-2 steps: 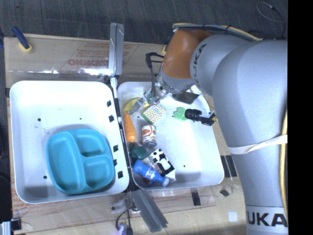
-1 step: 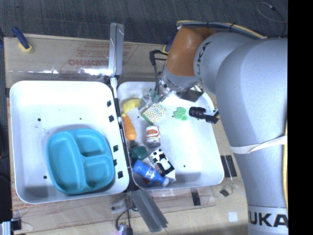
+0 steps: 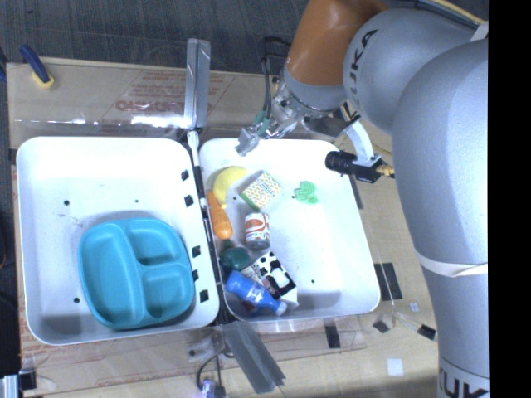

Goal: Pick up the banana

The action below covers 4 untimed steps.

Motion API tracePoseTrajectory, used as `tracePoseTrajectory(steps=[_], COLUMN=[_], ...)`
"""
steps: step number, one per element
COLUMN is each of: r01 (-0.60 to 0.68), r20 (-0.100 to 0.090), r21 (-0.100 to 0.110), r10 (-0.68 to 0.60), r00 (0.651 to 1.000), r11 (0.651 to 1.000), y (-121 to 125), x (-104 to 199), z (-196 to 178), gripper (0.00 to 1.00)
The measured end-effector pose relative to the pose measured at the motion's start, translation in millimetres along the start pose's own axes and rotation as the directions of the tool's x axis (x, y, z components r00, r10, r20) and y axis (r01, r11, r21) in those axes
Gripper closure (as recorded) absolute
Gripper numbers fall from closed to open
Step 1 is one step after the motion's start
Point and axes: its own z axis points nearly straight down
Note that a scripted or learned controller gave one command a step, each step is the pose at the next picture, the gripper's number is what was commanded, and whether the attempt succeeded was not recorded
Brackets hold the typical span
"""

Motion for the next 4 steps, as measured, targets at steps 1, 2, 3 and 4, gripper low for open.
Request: tracePoseTrajectory(steps=[1,2,3,4], r01=[0.0,-0.001,0.008,0.054], r20=[-0.001,-0.002,0.004,0.0], r21=[0.001,0.002,-0.007,-0.001], r10=[0.0,0.001,-0.008,-0.054], r00=[1.0,1.0,1.0,0.999], r11=[1.0,1.0,1.0,0.999], y=[-0.2,-24.6,-61.0,-22.2], x=[0.1,-42.4,-36.3,-39.4], z=[0.6,23.2,119.2,126.5], gripper=[0.0,0.0,0.0,0.0])
